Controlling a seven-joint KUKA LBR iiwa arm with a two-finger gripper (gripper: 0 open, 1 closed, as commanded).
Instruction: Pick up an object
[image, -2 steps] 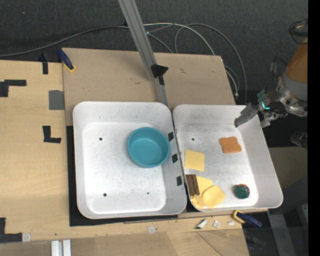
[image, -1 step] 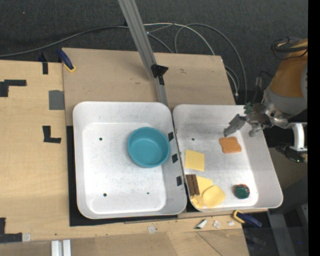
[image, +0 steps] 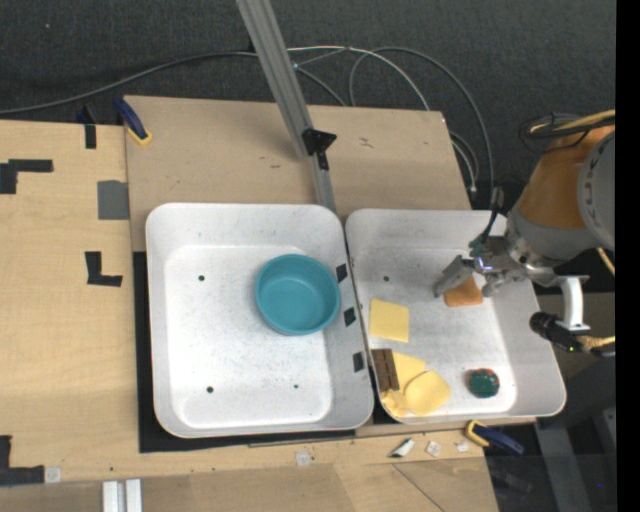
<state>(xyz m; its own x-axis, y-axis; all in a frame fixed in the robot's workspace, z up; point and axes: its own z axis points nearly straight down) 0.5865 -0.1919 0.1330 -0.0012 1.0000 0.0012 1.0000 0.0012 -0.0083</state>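
Here the gripper (image: 462, 285) hangs low in the right bin (image: 530, 400), fingers spread, one touching an orange block (image: 464, 295); no legible writing anywhere.

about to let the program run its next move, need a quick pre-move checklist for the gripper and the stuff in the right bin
1. Gripper over the right white bin: ok.
2. Small orange block sits right at the gripper: ok.
3. Orange block actually between the fingers: cannot tell.
4. Pale yellow square slab lies apart from the gripper: ok.
5. Small dark green round object near the front of the bin, away from the gripper: ok.
6. Round teal bowl stays out of the way in the left white bin: ok.
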